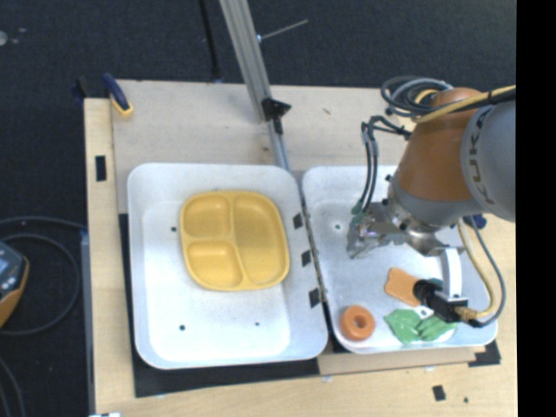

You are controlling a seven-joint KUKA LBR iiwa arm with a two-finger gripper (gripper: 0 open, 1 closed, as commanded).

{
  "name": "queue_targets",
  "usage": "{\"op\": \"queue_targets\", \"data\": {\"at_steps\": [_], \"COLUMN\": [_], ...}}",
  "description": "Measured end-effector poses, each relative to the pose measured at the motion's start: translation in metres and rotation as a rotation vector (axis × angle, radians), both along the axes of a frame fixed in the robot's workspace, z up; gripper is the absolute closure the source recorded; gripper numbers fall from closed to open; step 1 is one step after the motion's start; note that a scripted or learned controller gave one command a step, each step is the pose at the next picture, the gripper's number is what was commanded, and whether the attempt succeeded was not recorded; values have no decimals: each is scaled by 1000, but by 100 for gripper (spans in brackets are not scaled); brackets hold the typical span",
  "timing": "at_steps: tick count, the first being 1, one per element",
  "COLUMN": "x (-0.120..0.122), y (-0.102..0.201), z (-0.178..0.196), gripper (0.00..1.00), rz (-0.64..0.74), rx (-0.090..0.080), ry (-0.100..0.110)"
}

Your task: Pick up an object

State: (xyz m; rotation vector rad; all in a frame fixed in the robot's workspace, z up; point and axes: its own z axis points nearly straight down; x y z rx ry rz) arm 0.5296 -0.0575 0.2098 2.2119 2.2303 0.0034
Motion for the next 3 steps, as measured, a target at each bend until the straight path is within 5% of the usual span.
{"op": "queue_targets", "data": {"at_steps": [3], "x": [23], "y": [132], "z": [36], "gripper": [100], "rz": [-1], "rx": [0], "ry": [0]}}
